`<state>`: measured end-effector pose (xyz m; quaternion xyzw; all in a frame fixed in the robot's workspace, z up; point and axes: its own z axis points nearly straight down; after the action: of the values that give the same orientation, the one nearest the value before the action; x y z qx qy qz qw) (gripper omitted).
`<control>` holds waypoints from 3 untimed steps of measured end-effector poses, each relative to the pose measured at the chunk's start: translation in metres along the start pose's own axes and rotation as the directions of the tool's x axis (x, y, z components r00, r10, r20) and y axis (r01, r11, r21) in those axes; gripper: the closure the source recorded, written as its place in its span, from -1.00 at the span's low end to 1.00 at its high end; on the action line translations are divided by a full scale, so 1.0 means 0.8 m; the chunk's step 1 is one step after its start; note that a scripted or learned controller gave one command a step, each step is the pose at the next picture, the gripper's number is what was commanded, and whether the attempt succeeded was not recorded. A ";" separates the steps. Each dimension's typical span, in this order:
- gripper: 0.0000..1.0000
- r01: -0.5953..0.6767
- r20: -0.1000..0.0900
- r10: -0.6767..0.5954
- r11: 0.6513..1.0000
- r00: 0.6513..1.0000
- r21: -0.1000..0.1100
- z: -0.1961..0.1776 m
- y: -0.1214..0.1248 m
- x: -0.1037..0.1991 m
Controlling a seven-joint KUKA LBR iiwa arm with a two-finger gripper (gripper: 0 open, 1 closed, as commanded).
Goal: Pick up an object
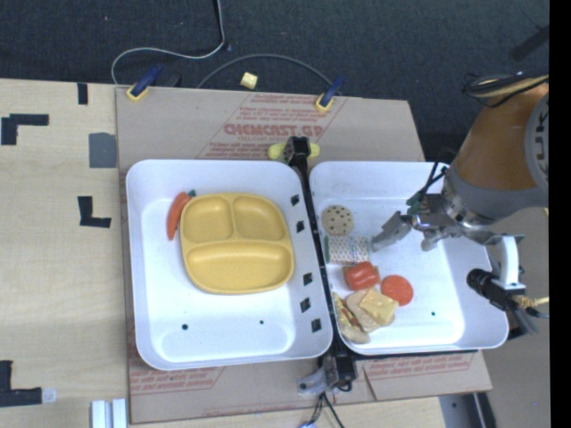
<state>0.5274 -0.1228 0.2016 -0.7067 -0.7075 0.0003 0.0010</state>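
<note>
The right bin (446, 319) holds a round brown cookie (337, 218), a pale speckled wafer (346, 249), a red tomato-like piece (361, 275), a red-orange round slice (397, 289) and a stack of tan crackers (366, 312). My gripper (409, 237) hangs over the middle of this bin, to the right of the wafer and above the round slice. Its fingers are spread open with nothing between them. It touches none of the food items.
In the left bin (152, 328) lies a yellow divided plate (237, 242) with an orange carrot (177, 214) beside its left rim. A black divider (308, 239) runs between the bins. The arm's grey and orange body (500, 168) overhangs the right bin's far right side.
</note>
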 end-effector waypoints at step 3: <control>-1.00 0.001 0.002 -0.001 1.000 1.000 -0.012 0.142 -0.051 0.035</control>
<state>0.4867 -0.0944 0.0878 -0.7065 -0.7077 -0.0032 -0.0040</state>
